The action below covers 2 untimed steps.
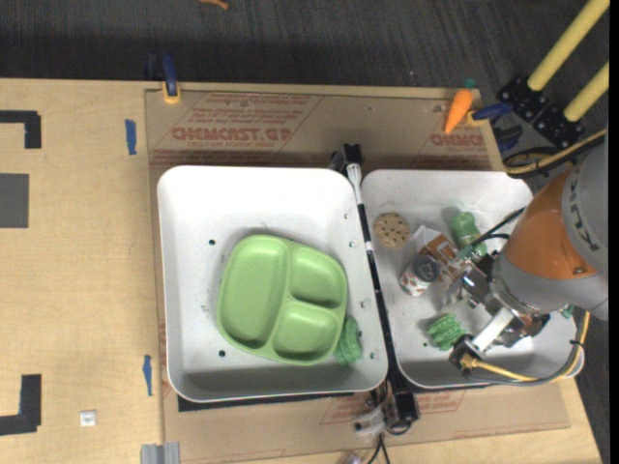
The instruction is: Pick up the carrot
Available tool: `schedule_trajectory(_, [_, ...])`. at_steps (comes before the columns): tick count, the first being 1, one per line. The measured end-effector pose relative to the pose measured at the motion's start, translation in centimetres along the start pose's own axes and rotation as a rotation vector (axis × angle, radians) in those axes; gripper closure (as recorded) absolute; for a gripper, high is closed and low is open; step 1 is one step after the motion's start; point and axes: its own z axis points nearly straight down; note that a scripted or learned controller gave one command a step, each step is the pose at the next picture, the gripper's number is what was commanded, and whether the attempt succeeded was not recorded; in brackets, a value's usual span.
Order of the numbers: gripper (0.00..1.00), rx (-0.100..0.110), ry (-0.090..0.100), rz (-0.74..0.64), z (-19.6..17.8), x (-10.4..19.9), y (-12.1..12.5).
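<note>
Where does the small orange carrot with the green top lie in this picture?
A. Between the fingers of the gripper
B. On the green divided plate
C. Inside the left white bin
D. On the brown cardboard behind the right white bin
D: the small orange carrot with the green top lies on the brown cardboard, behind the right white bin.

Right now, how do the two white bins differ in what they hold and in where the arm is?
The left bin holds one large green divided plate, with a small green piece at its edge. The right bin holds several small items: a round cookie, a can, green pieces. The arm reaches over the right bin, not the left. Both are shallow, white, side by side.
</note>
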Motion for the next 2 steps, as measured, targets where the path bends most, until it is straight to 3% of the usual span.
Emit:
schedule_trajectory(1, [0.0,0.013,0.018,0.171,0.3,-5.5,7.3])
schedule_trajectory(2, [0.0,-0.015,0.009,0.51,0.3,-2.7,3.8])
